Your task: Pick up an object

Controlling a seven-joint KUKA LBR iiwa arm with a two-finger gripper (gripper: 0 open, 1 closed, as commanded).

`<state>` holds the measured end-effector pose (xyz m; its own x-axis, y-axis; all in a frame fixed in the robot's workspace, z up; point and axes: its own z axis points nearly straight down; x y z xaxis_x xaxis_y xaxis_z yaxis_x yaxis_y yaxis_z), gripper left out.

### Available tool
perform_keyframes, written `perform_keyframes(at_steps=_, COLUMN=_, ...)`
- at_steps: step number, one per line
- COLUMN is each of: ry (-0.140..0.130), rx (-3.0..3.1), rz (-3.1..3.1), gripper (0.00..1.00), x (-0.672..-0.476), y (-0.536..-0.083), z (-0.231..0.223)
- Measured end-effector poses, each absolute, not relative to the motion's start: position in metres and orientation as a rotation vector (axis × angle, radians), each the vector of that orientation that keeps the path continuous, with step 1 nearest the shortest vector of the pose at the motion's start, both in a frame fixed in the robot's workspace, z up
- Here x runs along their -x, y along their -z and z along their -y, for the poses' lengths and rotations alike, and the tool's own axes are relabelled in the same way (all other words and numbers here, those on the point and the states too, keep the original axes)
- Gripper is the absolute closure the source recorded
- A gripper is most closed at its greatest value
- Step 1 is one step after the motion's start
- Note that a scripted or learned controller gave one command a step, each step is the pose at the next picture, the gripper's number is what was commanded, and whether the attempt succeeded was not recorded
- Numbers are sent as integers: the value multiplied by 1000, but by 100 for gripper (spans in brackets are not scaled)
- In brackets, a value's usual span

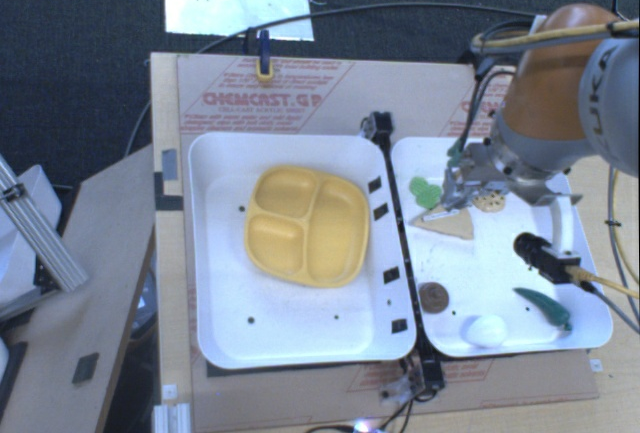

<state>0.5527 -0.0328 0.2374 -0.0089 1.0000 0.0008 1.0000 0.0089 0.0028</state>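
Note:
My gripper (456, 195) hangs low over the far left part of the right bin (497, 266). It is just above the pointed end of a tan wedge-shaped piece (450, 224), and I cannot tell whether it touches it. A green leafy piece (424, 190) lies just left of the gripper. A small speckled cookie (490, 202) lies just to its right, partly hidden by the wrist. Nearer the front of that bin lie a brown disc (433, 297), a white egg-shaped thing (487, 330) and a green pepper (545, 307).
The left bin (215, 251) holds a yellow divided plate (307, 224). A ridge with black clips (392, 231) separates the two bins. The grey and orange arm (560, 101) covers the far right of the right bin, with a black fitting and cable (543, 257) hanging there.

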Motion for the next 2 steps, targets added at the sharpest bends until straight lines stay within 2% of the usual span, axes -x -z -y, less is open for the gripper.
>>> perform_keyframes(at_steps=2, ry=-3, rx=-2212, rz=-2230, gripper=100, x=-563, y=-227, z=-59)
